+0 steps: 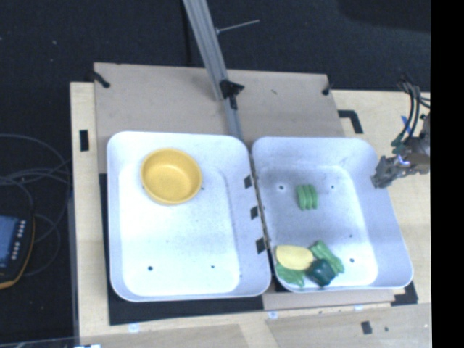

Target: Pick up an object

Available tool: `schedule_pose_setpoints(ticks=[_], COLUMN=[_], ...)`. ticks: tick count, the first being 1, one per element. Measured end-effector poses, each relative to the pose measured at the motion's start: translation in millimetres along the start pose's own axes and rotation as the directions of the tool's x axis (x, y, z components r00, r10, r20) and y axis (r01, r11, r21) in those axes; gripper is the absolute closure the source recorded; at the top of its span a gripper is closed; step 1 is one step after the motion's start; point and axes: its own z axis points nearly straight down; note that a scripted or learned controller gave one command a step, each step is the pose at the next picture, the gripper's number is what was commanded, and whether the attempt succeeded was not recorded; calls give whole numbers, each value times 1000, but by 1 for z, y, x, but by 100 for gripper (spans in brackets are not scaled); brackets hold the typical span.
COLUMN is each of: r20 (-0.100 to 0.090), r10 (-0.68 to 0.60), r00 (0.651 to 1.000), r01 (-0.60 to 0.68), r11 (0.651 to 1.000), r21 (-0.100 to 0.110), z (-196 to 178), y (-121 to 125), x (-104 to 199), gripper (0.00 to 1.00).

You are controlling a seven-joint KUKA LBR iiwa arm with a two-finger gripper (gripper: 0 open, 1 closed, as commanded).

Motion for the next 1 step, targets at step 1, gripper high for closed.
schedule_pose_setpoints(ticks=[1], r20=[-1], r10=[-3], r00=[1000], r01=[3], r11=[1000], r21=[4], z=[1], y=[3], x=[58], gripper=[100])
